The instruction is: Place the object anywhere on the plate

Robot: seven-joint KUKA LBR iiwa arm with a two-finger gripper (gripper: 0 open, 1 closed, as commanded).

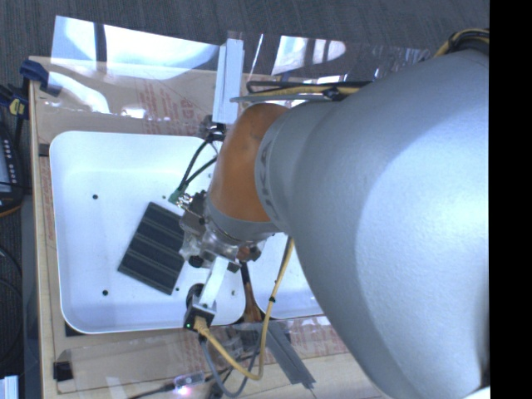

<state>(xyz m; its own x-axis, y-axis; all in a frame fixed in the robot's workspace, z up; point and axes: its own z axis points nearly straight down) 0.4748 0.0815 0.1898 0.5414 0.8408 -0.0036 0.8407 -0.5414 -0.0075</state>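
A dark grey ribbed rectangular plate (154, 248) lies at a slant on the floor of the left white bin (62, 223), toward its front right. My gripper (196, 241) hangs beneath the orange-banded wrist, right at the plate's right edge. The wrist and the big grey arm hide the gripper's lower end. I cannot make out any object held at the gripper or lying on the plate.
The arm covers most of the right bin (295, 302), leaving a sliver of its front rim. A blue clamp (33, 73) sits at the bench's back left corner. Clear plastic walls (133, 44) stand behind the bins. White bin floor lies to the plate's left.
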